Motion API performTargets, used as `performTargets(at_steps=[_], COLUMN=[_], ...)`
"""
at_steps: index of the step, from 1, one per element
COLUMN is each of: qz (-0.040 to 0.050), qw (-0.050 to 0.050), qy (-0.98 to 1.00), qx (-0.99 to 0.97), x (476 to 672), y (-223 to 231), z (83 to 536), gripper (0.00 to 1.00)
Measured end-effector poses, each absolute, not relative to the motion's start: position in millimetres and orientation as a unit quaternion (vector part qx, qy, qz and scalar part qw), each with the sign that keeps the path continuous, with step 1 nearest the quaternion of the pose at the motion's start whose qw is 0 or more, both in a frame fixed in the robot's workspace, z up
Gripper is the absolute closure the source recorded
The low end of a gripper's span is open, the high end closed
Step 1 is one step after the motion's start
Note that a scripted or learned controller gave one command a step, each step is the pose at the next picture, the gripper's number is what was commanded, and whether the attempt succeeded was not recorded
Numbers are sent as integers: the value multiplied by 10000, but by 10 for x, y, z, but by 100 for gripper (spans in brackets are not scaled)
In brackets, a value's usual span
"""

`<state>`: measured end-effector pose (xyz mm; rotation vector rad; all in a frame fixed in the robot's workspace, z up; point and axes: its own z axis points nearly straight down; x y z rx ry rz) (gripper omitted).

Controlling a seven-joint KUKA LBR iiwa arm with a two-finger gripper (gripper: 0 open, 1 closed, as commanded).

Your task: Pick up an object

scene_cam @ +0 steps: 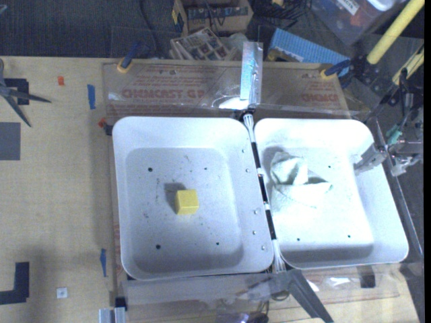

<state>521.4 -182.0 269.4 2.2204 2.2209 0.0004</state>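
Tool (389, 155): seen at the right rim of the right bin; whether its parts are spread or pressed together cannot be told; nothing is seen held.
Right bin (377, 244): a crumpled white object (296, 177) is lying in its left half, near the divide, well apart from the tool.
Left bin (128, 147): a small yellow block (187, 201) is resting near the middle of the floor, alone.
Bench (54, 194): both bins are set side by side, rims touching.
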Motion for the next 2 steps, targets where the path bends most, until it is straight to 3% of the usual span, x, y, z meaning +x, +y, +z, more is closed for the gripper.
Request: performTargets(at_steps=[2], qz=[1], qw=[6], qy=[7072], qx=[7070], x=[5214], y=[-1820], z=[2694], gripper=[0])
